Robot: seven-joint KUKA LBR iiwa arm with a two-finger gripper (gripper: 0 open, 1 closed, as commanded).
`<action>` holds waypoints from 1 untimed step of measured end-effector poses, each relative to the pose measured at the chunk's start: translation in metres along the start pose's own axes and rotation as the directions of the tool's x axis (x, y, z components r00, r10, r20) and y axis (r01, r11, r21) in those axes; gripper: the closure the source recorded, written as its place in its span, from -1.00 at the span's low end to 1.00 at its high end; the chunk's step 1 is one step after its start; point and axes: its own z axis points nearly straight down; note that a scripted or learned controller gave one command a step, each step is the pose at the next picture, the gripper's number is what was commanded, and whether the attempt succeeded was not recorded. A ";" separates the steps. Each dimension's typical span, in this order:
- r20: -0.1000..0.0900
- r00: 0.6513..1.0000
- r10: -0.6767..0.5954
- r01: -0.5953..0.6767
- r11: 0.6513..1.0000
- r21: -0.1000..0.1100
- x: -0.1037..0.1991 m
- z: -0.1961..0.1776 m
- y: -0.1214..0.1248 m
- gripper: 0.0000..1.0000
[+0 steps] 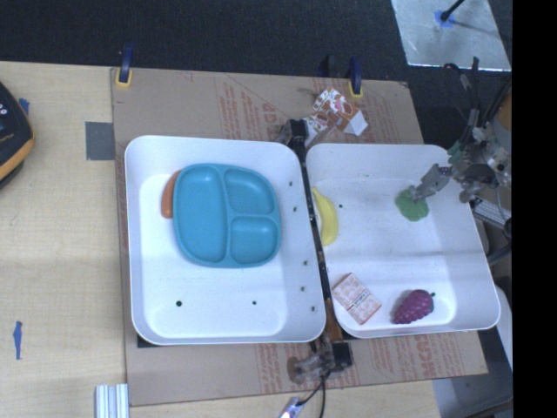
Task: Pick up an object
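Two white bins [218,320] on cardboard [226,103]

Even, moderately bright overhead light falls on the two shallow white plastic bins [218,320], which look nearly washed out, with a soft grey shadow along the left bin's inner left wall. The blue divided plastic plate [228,214] inside it carries a mild sheen. Beyond the bins, the dark floor is dim. The picture is slightly soft and grainy throughout.

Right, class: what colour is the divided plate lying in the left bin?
Light blue. The divided plate shows best in the camera view, lying in the left bin.
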 end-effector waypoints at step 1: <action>-0.002 1.000 -0.002 0.002 1.000 0.000 -0.014 0.088 0.030 -1.00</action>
